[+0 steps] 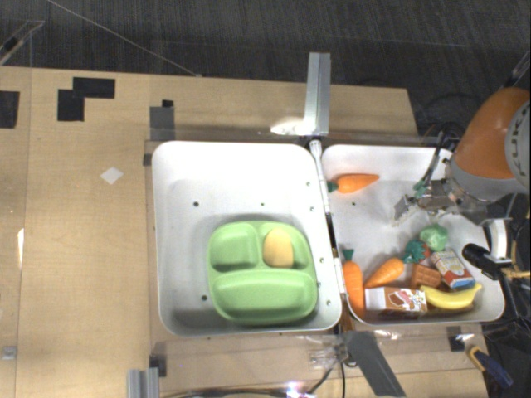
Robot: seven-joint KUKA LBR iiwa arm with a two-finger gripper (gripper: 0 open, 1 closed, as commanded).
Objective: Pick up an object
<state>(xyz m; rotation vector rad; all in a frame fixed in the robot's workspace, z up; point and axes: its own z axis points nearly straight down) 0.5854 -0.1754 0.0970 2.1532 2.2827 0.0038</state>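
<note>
My gripper [421, 201] right of frame, finger state unclear. Carrot [355, 183] nearby: light, rigid, slick; grab mid-body.

Cam: single, fixed above bench | looks down at slant | mid-range | frames both white bins [166, 222] | arm [498, 139] enters right

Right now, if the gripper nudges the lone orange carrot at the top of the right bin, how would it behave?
The orange toy carrot looks rounded and tapered, so it would probably roll or pivot. It lies alone on the smooth white bin floor, so it likely slides easily.
</note>
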